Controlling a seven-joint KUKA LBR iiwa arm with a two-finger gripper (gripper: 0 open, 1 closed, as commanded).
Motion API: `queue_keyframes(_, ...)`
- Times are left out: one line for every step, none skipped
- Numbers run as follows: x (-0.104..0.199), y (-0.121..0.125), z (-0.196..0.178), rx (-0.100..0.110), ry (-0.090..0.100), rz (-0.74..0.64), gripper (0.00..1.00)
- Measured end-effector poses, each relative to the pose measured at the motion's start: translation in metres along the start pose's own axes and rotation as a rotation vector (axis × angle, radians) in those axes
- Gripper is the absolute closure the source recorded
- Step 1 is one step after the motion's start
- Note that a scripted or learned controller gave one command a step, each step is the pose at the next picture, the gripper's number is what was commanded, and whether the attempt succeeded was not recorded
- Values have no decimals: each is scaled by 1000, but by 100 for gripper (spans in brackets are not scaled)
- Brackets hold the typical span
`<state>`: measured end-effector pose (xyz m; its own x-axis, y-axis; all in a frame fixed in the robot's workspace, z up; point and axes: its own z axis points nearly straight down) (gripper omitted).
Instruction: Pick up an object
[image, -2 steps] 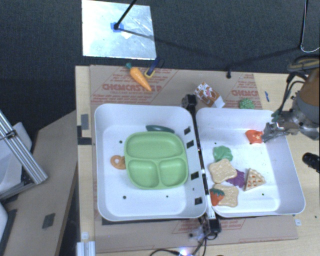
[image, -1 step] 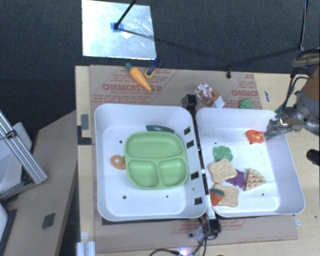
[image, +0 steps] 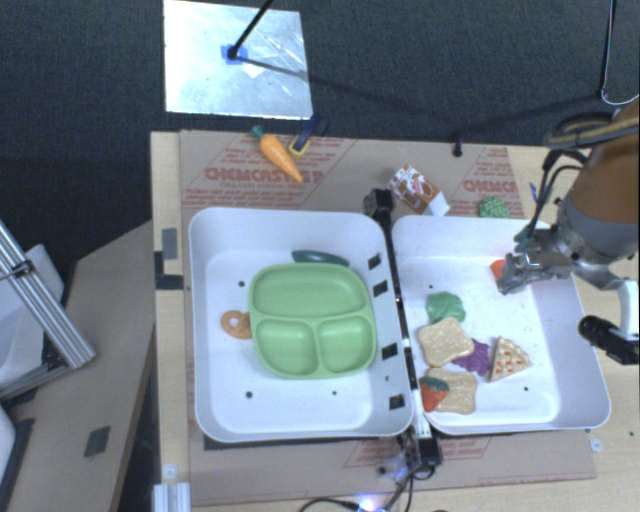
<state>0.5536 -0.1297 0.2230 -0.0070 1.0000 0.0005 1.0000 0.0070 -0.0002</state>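
Bins are set side by side on a cardboard sheet (image: 330, 165) that covers the bench, as seen from the fixed overhead camera. The left bin (image: 215, 240) holds a green divided tray (image: 310, 318), which is placed near its centre. A small orange ring (image: 236, 324) lies just beside the tray's left edge, and a dark green item (image: 320, 257) is partly hidden behind the tray's far rim. The right bin (image: 560, 390) holds a group of toy foods in its near half: a green leaf (image: 445, 304), two bread slices (image: 444, 342) (image: 456, 391), a purple piece (image: 480, 356) between them, a waffle wedge (image: 508, 358) and a red piece (image: 431, 396) touching the lower slice. The arm (image: 605, 195) enters from the right, and the gripper (image: 520, 270) is positioned low over the far right part of the right bin. A small orange-red object (image: 497, 268) is seen just beside the gripper's left side, touching or nearly touching it; whether it is held cannot be told, and how far the gripper is open cannot be told. Outside the bins, on the cardboard, a toy carrot (image: 280, 156) lies beyond the left bin, a small printed carton (image: 416, 189) stands near the gap between the bins, and a green broccoli piece (image: 492, 207) lies beyond the right bin. A shiny sheet (image: 240, 60) is laid on the dark floor beyond the bench.
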Motion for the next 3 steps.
queue_keyframes(57,2,2,-1,2,-3,100)
queue_keyframes(109,-8,-10,-1,2,-3,100)
queue_keyframes(166,-18,-1,0,1,-3,100)
